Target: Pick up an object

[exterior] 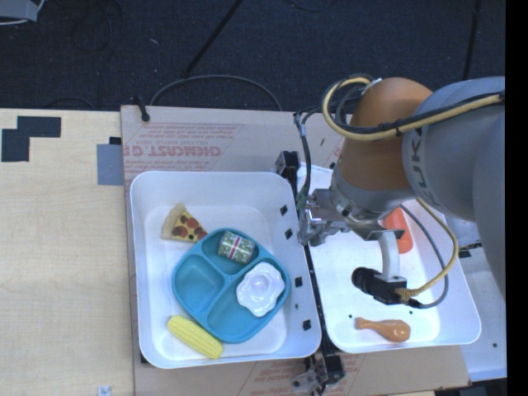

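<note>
The drumstick (384,329) lies along the near side of the right bin (450,304), long axis left to right, nearer than the jaws and to their right; whether the jaws are open or closed cannot be told

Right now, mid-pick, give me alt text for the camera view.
The grey, orange-banded arm hangs over the right white bin, which holds a tan toy drumstick and a half-hidden orange object. The left white bin holds a blue divided plate bearing a white toy egg and a green-and-red block, with a toy pizza slice and yellow corn cob beside it.
</note>
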`<state>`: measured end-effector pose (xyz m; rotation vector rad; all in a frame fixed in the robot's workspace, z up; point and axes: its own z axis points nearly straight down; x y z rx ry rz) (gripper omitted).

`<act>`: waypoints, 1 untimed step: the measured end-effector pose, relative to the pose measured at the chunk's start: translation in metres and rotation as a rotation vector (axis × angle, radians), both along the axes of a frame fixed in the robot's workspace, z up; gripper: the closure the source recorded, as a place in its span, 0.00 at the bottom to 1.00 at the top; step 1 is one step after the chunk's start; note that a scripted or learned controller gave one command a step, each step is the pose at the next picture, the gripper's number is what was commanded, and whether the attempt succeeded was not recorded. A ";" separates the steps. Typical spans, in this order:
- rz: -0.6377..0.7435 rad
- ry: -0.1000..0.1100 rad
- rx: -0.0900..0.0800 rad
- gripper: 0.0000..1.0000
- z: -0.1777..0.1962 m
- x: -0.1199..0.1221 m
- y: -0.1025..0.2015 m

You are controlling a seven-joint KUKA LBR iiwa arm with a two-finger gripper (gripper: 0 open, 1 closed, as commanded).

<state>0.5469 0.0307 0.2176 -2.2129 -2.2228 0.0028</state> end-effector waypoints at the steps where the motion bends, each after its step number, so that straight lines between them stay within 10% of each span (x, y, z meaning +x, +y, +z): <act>1: 0.001 0.001 -0.001 1.00 0.006 -0.019 0.046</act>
